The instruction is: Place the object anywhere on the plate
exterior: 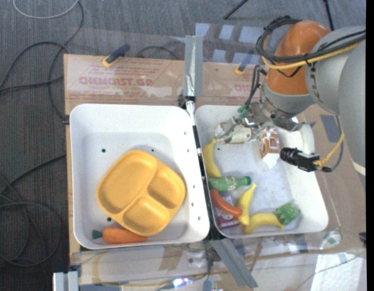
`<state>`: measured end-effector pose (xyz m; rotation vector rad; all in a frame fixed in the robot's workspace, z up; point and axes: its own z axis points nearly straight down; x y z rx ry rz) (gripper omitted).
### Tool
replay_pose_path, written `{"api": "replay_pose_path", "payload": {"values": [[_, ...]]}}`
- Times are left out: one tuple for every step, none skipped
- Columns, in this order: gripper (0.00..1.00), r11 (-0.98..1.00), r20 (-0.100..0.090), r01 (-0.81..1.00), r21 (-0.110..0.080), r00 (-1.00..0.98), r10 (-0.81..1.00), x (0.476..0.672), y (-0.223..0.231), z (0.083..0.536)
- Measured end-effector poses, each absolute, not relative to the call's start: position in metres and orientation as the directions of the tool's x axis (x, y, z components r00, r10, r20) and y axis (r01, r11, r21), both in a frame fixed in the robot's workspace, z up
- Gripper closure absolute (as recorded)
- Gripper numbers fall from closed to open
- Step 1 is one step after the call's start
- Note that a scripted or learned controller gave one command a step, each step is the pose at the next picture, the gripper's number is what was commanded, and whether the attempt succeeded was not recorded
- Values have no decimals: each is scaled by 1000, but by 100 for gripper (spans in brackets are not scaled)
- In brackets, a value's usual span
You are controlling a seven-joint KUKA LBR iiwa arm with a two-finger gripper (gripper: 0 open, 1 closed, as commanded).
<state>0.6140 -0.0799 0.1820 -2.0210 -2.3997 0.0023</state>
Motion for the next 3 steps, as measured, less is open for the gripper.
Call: {"api": "replay_pose_path", "payload": {"values": [[100, 106, 0, 994, -3, -106, 994, 596, -108, 93], [100, -8, -2, 1000, -5, 8, 1000, 620, -30, 182], [100, -258, -3, 966, -8, 258, 966, 592, 46, 183]]}}
